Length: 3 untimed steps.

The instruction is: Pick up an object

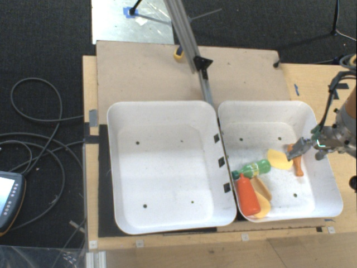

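Arm enters from right edge, wrist low over right bin (312, 202); gripper (294, 149) points left, fingers' state cannot be told. Just beside its tip: small orange carrot (299, 167), long axis near-vertical in view, and yellow piece (279, 159). Green bottle (255, 168) and red bottle (247, 195) near bin's left wall

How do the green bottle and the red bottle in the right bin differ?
The green bottle is smaller and lies nearly crosswise; the red bottle is bigger and lies lengthwise toward the bin's front wall. The red bottle rests partly on a tan object. Both lie flat in the right bin.
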Each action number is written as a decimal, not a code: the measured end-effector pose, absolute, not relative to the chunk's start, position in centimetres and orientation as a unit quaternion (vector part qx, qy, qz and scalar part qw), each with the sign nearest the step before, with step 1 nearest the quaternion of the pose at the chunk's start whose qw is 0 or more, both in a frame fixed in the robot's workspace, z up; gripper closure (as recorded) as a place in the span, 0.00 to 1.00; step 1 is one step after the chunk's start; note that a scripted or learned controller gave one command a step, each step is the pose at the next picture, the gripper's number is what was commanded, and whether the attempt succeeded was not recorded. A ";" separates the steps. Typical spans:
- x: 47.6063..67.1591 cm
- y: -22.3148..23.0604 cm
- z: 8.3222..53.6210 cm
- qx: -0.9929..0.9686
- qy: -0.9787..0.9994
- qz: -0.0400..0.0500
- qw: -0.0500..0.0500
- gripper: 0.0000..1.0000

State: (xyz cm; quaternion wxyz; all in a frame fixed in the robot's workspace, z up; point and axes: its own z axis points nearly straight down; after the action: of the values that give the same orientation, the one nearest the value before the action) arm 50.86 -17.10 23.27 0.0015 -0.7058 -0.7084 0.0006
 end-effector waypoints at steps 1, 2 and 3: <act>51.0 -17.1 23.5 -0.706 -0.708 -0.001 -0.001 0.00; 50.6 -17.8 17.6 -0.707 -0.707 0.001 0.002 0.00; 50.9 -18.2 11.5 -0.707 -0.707 0.001 0.002 0.00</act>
State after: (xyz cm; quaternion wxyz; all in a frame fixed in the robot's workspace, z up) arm 50.86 -18.20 11.47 0.0023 -0.7074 -0.7069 0.0009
